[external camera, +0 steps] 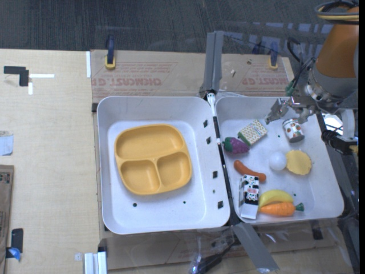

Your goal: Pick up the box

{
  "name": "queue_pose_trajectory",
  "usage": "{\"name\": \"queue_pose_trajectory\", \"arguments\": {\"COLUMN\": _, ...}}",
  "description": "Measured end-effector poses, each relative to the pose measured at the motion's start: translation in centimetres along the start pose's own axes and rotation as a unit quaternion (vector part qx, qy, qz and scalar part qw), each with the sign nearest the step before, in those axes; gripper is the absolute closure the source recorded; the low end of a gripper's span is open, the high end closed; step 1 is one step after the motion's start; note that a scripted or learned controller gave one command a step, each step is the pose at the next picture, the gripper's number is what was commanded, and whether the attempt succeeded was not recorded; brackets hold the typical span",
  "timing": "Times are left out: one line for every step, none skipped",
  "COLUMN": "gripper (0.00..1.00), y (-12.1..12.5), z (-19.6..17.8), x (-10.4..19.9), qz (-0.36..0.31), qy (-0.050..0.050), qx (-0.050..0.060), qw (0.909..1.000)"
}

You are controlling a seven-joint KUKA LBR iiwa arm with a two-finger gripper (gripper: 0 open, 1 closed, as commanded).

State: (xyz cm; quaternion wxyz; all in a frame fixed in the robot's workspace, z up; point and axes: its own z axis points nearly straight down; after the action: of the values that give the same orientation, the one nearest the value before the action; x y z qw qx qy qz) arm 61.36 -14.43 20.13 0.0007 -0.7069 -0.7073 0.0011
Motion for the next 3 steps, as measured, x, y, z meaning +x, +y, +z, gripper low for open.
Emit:
{"name": "queue_pose_trajectory", "arguments": {"gripper": 0.00, "y": 4.4, "z": 10.9, "x": 2.4, "qz": 0.095, "qy": 0.000, "qx": -0.001, "qw": 0.9954}}
{"name": "queue_pose_trajectory", "arguments": {"gripper": 0.00, "y": 1.4, "z": 10.9, "x": 3.6, "qz": 0.086, "qy": 0.000, "qx": 0.000, "qw": 0.9963}}
{"name": "queue_pose_trajectory", "arguments": {"gripper": 1.00, "y": 1.4, "z": 10.0, "x": 3.5, "qz": 0.087, "qy": 0.000, "qx": 0.000, "qw": 0.9962}}
